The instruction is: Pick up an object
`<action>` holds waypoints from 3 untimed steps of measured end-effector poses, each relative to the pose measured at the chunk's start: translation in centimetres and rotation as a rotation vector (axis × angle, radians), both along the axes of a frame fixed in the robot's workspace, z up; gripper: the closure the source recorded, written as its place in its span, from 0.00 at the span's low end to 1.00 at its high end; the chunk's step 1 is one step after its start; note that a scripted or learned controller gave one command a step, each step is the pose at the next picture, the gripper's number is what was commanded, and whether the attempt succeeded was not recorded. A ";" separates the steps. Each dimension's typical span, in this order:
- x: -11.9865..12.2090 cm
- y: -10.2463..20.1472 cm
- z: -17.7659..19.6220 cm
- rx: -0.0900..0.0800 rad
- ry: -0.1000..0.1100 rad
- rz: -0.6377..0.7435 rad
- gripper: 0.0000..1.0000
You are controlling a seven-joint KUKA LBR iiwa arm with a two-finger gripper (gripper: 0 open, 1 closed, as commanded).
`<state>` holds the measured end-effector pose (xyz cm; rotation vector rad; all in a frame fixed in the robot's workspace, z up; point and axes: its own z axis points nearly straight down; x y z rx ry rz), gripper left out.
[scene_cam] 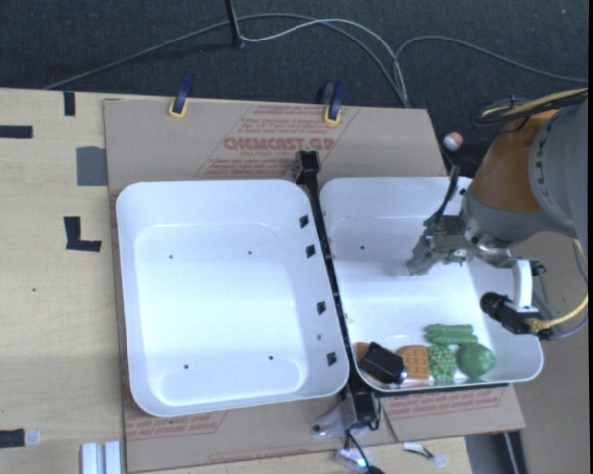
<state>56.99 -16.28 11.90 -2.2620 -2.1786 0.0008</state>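
Observation:
The right bin (376, 205) has several small objects clustered along its near edge: a black block (381, 363), an orange waffle-like piece (413, 361), a green bumpy piece (441, 361), a green round object (475, 359) and a green elongated one (451, 334). My gripper (422, 259) hangs over the middle of the right bin, well behind and above that cluster. Nothing shows between its fingers.
The left bin (138, 210) lies beside the right one, with a black divider clip strip (321, 265) between them. Both rest on a cardboard sheet (267, 136) held by blue and yellow clamps (182, 97). Cables run across the dark floor at the back.

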 end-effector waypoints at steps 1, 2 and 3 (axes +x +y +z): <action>-6.7 1.4 13.7 -0.002 -0.013 0.038 1.00; -8.2 9.5 21.2 0.001 -0.008 0.045 1.00; -8.3 9.2 20.9 0.000 -0.001 0.038 0.00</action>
